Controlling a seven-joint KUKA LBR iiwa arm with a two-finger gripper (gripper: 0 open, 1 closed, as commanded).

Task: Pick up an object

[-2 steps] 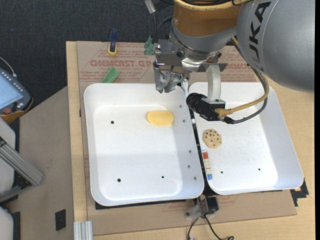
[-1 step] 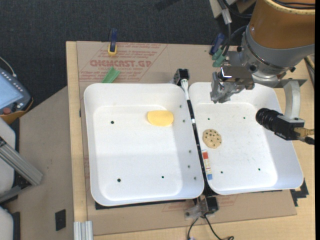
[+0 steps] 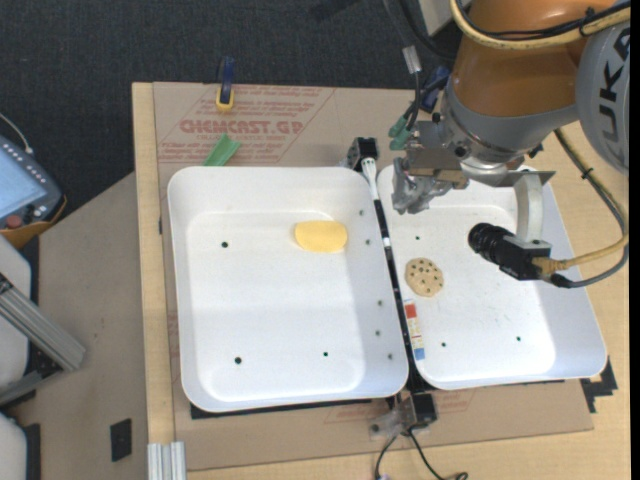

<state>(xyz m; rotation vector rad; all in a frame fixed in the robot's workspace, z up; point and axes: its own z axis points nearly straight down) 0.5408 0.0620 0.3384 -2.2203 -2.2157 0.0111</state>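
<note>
1. Your hand (image 3: 413,196) hangs over the back left corner of the right bin (image 3: 560,338), near the divider; I cannot tell how it is set.
2. Nothing is visibly held, so I judge the pick not yet done.
3. The cookie (image 3: 424,276) lies just in front of the hand, in the right bin.
4. The yellow piece (image 3: 320,236) sits in the left bin (image 3: 200,298), well apart.

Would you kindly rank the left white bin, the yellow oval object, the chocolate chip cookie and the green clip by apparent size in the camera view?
1. left white bin
2. yellow oval object
3. chocolate chip cookie
4. green clip, which looks close to the cookie in size, so those two are uncertain.
</note>
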